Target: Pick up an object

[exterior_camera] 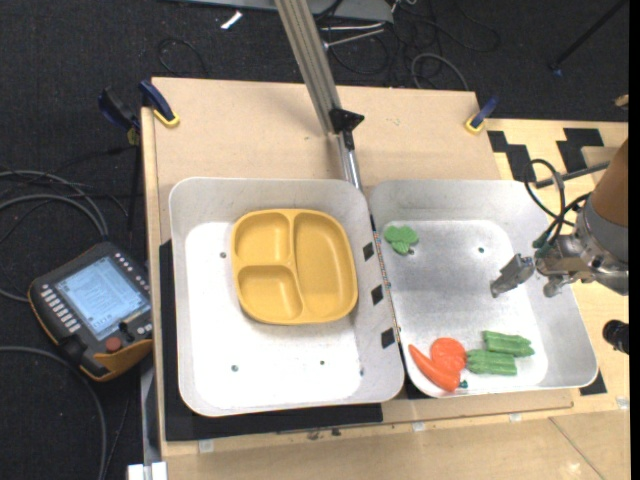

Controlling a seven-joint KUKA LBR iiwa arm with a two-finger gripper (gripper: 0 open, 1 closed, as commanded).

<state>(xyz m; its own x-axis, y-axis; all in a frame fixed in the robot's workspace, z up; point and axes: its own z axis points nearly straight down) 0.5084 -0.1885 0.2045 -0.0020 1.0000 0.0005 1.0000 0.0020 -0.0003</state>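
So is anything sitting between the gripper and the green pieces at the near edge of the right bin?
Nothing visible does. The gripper hovers over bare bin floor, and the green vegetable pieces lie just nearer the camera, with the red and orange pieces off to their left.

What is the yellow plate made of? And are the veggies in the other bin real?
The yellow plate looks like smooth plastic: one even colour, soft shine, moulded compartments. The tomato, carrot and green beans look like toys, probably plastic, with flat, bright colours.

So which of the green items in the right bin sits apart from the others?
The small green piece near the bin's upper left, alone. The other green pieces lie together at the lower edge beside the orange-red items.
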